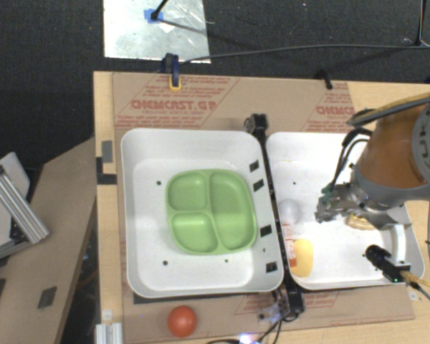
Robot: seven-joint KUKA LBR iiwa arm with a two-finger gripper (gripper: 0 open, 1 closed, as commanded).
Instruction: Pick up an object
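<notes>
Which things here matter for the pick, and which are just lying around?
For the job: gripper, yellow object in the right bin, pale object beside it.

Lying about: green divided tray in the left bin, red ball on the bench.

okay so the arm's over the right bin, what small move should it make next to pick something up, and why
Probably shift toward the yellow object near the right bin's front left corner, then descend. The gripper sits above bare bin floor, apart from that object.
</notes>
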